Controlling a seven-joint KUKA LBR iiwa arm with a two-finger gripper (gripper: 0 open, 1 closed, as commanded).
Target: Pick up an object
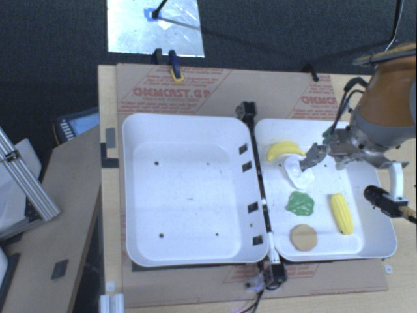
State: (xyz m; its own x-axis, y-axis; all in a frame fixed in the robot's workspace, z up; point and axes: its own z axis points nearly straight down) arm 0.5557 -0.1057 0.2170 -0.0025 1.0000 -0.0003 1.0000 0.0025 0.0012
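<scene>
The arm [384,103] is reaching in over the right bin [384,240], and its gripper [311,158] is hanging low over the upper middle of that bin, right at a small white object [296,173] that is lying just below a yellow banana [285,150]. By the look of it, the approach is nearly done and the grasp itself is not yet made: nothing is showing clearly between the jaws, and whether they are standing apart or together I cannot tell, since the dark tip is blending with the white piece beneath it. The other candidates are sitting lower in the same bin: a green leafy piece [300,204], a corn cob [342,212] to its right, and a round tan disc [303,237] near the front wall. The left bin [143,135] is lying beside it on the worktop [273,87]. The next move is probably calling for a short, straight descent centred on the white object, then a closing and a lift, while keeping the tip off the banana, which is nearly touching it. The arm's upper part is being cut off at the frame's edge, and the white object's outline is hard to separate from the white bin floor.
</scene>
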